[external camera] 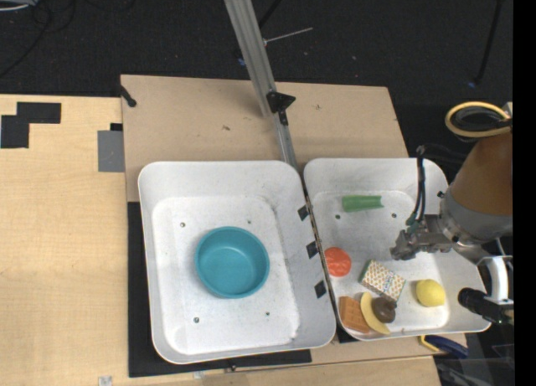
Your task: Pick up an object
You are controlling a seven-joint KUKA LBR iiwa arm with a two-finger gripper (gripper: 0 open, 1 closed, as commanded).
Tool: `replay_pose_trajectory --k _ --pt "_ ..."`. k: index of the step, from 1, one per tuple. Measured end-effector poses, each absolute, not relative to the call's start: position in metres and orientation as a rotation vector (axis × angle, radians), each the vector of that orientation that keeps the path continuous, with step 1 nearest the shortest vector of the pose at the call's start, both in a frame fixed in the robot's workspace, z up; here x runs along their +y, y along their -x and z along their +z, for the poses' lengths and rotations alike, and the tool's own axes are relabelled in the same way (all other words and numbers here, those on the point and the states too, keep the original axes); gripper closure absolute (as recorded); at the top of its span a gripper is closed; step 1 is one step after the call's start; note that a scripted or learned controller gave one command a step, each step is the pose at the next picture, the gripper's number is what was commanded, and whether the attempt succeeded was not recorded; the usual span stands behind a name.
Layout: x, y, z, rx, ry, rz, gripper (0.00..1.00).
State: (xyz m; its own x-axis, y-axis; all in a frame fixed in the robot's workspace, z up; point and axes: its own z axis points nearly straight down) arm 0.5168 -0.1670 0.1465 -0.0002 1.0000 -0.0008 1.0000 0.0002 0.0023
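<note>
The claw (408, 246) is small and dark against the white bin, and whether it stands open or closed cannot be told. To the right of the claw, the arm (484, 187) is cut off by the picture's edge, so only its orange band and grey wrist appear. Below and left of the claw, a brown object (383, 307) partly covers a yellow curved piece (371, 313) and an orange-brown piece (353, 315); what these are cannot be told. Just below the claw, the pattern on a small checked packet (382, 278) is too blurred to read.
</note>
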Motion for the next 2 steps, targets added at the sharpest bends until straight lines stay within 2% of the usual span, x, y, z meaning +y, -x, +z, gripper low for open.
replay_pose_trajectory --k 1,2 --pt "-0.168 -0.514 0.189 2.219 -2.22 0.002 1.0" --pt "-0.166 -0.518 0.25 2.219 -2.219 0.003 1.0"
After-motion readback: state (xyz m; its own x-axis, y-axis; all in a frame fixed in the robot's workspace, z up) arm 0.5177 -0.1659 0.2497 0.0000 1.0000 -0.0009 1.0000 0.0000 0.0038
